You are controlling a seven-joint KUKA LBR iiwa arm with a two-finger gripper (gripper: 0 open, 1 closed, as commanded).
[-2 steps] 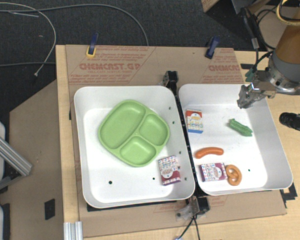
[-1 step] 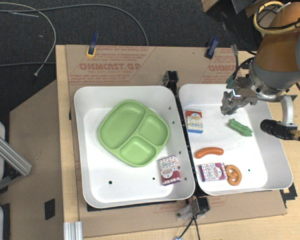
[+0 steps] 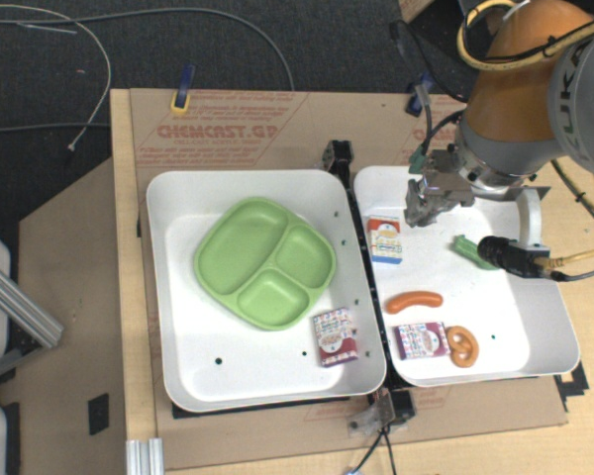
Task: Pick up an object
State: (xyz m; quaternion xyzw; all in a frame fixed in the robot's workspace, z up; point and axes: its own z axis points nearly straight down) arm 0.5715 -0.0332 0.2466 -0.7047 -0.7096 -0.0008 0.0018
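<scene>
Pincer (image 3: pixel 423 209) is hanging over the right bin (image 3: pixel 544 354), near a small carton (image 3: pixel 385 239); its state I cannot tell. That carton, lying beside the bin's left wall, is looking light, stiff and slightly crushable, so taking it across its narrow sides seems best.

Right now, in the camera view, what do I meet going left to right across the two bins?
Green plate → small packet beside it → upright carton → hot dog → pretzel → green object at the far right.
</scene>
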